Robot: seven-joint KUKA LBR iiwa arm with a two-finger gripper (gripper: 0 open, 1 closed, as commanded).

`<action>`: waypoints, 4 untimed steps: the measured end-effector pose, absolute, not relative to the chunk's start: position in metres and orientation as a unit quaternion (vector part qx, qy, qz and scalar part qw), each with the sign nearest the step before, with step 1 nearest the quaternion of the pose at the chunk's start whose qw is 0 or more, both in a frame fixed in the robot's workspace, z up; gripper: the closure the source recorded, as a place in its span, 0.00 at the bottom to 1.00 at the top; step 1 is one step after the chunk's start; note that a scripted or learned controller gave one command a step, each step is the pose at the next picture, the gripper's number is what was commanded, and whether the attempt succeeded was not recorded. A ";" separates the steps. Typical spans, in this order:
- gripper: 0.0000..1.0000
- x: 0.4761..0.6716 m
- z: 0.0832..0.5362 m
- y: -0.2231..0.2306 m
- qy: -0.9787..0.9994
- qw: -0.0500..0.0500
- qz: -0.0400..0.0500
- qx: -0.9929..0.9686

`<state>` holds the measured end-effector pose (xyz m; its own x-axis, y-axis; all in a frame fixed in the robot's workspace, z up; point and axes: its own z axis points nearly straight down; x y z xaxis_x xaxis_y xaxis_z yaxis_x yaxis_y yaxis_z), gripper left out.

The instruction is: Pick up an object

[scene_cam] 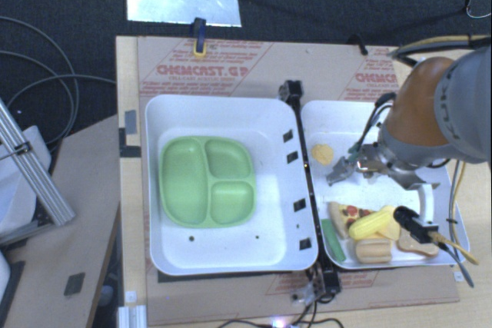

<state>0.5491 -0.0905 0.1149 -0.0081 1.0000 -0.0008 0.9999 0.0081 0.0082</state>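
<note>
My gripper (338, 174) hangs low over the middle of the right bin (346, 115), reaching in from the right. A small round yellow piece (323, 154) lies just up and left of it, apart from it. Below the gripper, near the bin's front, lie a pizza slice (347, 212), a yellow corn cob (374, 223), a tan bun (373, 250) and a green strip (334, 236). I see nothing held in the gripper.
The left bin (192, 113) holds a green divided plate (207, 180). A black divider with clips (301, 165) runs between the two bins. A tan flat piece (419, 246) lies at the right bin's front right corner.
</note>
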 end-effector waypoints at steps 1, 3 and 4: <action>0.00 0.487 0.085 -0.085 0.707 0.003 0.002 0.707; 1.00 0.573 0.191 -0.047 0.711 0.006 0.006 0.703; 1.00 0.533 0.184 0.028 0.711 -0.001 0.001 0.704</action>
